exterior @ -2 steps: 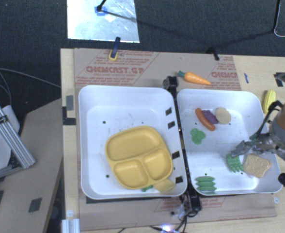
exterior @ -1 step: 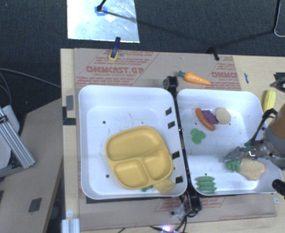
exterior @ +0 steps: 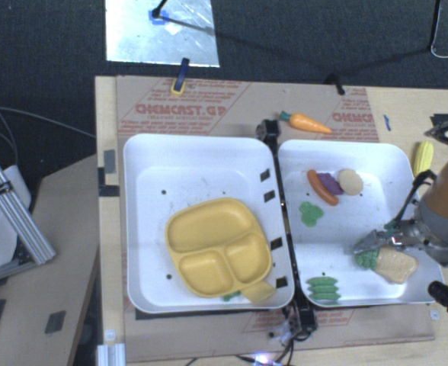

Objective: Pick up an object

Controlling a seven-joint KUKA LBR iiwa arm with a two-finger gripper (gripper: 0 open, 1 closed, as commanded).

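While my jaws [exterior: 363,245] sit low in the right bin [exterior: 398,157], their tips are just beside a small green piece [exterior: 367,259] and a tan bread-like piece [exterior: 395,265] near the bin's front right corner. Whether they are open or closed, I cannot tell; the metal tips blur together and nothing clearly lies between them. Further back in this bin lie an orange sausage [exterior: 322,187], a purple piece [exterior: 330,181] and a pale round piece [exterior: 350,181], close together, with a green leafy bit [exterior: 311,214] just ahead of them. Green pea pods [exterior: 321,287] rest by the front wall. Over in the left bin [exterior: 148,166], a yellow divided plate [exterior: 218,245] lies flat. Out on the worktop [exterior: 232,105] behind the bins sits a carrot [exterior: 306,122], and a corn cob [exterior: 423,158] lies just beside the right bin's far right edge.
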